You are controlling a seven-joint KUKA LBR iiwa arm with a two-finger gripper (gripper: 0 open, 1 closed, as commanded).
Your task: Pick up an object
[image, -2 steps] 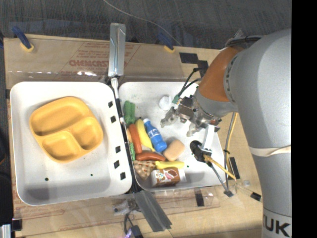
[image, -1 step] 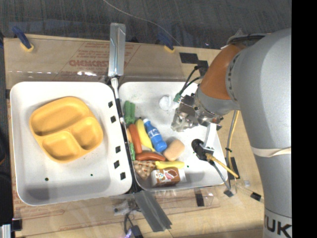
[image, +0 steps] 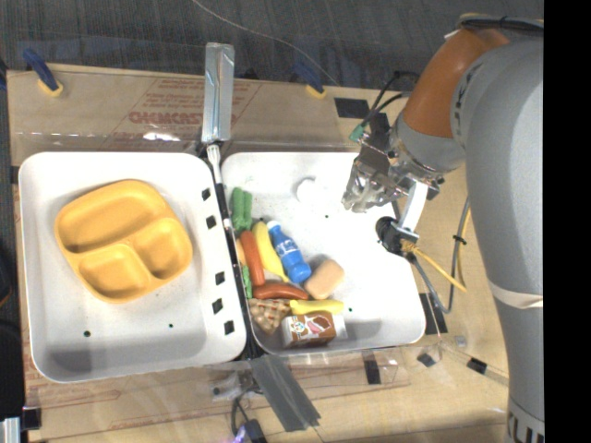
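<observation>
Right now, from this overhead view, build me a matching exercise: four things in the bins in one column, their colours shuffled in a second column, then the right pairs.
Things:
1. divided tray in the left bin
2. bottle
3. long vegetable by the divider
4. sausage

Colours:
A. green
B. red
C. yellow
D. blue

Pairs: 1-C, 2-D, 3-A, 4-B
</observation>
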